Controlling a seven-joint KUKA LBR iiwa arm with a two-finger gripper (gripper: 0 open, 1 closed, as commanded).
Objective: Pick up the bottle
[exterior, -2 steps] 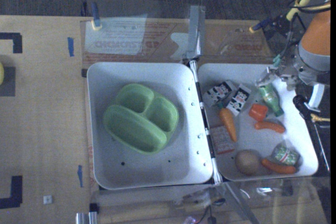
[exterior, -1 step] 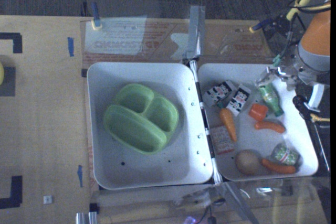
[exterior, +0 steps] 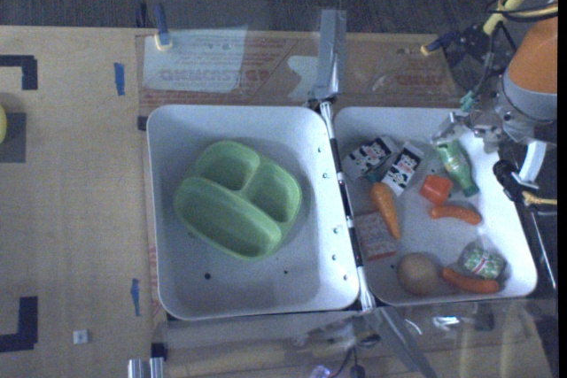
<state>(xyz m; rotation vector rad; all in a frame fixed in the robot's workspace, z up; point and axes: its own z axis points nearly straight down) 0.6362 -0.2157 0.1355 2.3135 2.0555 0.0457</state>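
The bottle [exterior: 457, 167] is green with a pale cap end. It lies tilted in the upper right part of the right bin [exterior: 523, 279], cap end toward the back. My gripper [exterior: 454, 134] hangs right over the bottle's upper end, below the orange-banded wrist [exterior: 537, 66] that comes in from the right. It looks to be at or touching the bottle's top, but the wrist hardware hides the contact.
Around the bottle lie an orange pepper [exterior: 435, 189], a red sausage-like piece [exterior: 455, 213], two cow-patterned cartons [exterior: 388, 162], a carrot [exterior: 384, 210], a potato [exterior: 418, 272] and a green packet [exterior: 481, 261]. A green divided plate [exterior: 237, 199] sits in the left bin [exterior: 168, 279].
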